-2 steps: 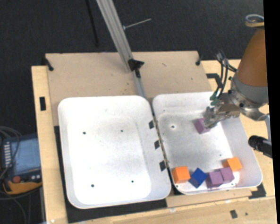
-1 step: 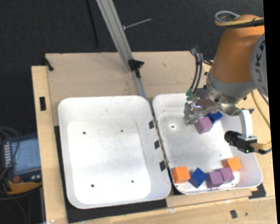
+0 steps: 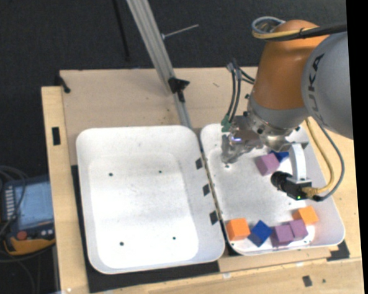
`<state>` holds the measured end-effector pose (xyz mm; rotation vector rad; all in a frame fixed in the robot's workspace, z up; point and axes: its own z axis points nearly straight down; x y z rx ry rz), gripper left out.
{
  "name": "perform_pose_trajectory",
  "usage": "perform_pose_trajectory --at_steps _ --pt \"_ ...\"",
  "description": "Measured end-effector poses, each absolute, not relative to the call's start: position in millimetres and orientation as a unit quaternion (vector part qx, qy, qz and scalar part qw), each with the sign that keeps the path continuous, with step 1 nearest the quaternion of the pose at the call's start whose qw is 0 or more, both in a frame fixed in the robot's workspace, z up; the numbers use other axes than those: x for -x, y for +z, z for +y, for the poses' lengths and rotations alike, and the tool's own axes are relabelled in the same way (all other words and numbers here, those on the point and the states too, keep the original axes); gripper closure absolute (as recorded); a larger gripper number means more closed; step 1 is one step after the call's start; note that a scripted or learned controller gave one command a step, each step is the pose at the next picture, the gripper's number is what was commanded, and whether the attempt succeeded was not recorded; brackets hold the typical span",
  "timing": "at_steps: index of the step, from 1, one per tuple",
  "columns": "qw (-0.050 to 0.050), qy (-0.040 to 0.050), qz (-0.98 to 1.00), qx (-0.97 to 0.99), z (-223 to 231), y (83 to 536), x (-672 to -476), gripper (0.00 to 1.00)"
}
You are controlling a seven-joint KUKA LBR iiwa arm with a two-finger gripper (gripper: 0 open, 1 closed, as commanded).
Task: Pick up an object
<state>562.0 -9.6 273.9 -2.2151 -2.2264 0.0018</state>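
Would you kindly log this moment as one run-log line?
gripper: low in right bin, upper left | grasp: unconfirmed | nearest: purple block | left bin: no blocks

Legible marking found in one place: dark capital letters, apparently "UKA", run along the grey arm casing (image 3: pixel 332 72) at the upper right, cut off by the casing's curve. The handheld screen unit (image 3: pixel 27 212) at left shows nothing readable.

Wooden bench (image 3: pixel 106 98), dark floor (image 3: pixel 53 33), slanted metal pole (image 3: pixel 156 45)
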Motion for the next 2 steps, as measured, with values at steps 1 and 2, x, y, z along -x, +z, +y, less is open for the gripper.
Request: perform_pose_trajectory --at_steps 1,2 --pt "0.0 -0.0005 -0.71 0.705 44.0 274.1 -567.4 1.0" --pt "-0.001 -0.0005 -0.71 0.705 93.5 269.2 -587.2 1.0"
